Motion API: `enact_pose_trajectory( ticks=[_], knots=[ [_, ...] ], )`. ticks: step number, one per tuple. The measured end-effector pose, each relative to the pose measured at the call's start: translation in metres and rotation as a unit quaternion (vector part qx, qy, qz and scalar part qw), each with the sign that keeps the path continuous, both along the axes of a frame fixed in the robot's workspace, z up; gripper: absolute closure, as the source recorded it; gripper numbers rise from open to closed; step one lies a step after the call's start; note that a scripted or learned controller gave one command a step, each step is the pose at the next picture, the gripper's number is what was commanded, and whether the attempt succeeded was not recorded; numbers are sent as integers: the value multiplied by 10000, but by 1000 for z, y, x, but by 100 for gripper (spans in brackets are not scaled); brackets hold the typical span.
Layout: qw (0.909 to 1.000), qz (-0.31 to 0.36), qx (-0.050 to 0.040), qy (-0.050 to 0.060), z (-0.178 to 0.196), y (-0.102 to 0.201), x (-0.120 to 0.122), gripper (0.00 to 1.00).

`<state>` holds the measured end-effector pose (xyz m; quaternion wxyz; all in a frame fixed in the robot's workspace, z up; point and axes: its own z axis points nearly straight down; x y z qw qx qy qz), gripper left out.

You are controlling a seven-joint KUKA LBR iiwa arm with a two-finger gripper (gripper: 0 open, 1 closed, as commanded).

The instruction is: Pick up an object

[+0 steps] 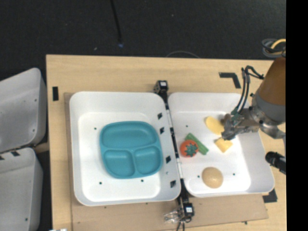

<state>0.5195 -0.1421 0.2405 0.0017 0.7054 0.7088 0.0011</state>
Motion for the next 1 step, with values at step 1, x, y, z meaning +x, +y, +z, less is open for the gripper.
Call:
enact_pose_trajectory(
  ticks=[1],
  knots=[
    [10000, 9, 7, 9, 7, 48, 16, 100]
  ],
)
